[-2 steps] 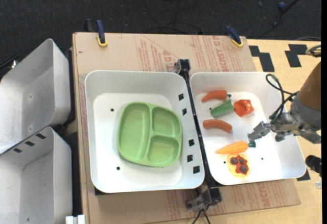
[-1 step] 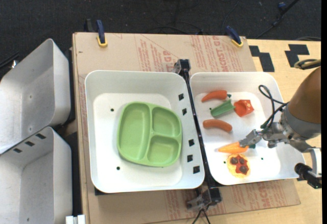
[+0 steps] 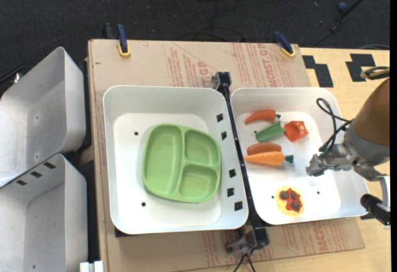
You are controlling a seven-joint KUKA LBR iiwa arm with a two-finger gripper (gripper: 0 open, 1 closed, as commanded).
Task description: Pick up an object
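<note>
Two white bins on the bench, toy food in the right one.

Nearest in the right bin [image 3: 329, 206], a small pizza [image 3: 290, 200] lies at 6 o'clock; the gripper [image 3: 316, 165] hangs at 3 o'clock over bare floor, whether apart or together I cannot tell. Farther in lie a carrot [image 3: 265, 158], a green pepper [image 3: 269, 134], a red pepper [image 3: 296, 131], and an orange chili [image 3: 260, 116] at 12. The left bin [image 3: 121, 159] holds a green divided plate [image 3: 182, 163].

green 3-compartment plate [image 3: 182, 163] lies flat in left bin [image 3: 118, 140]. two more white bins [image 3: 37, 153] stacked off bench's left edge. yellow-tipped clamps [image 3: 123, 41] at cardboard's [image 3: 180, 63] far corners. cables on dark floor [image 3: 56, 4].
</note>
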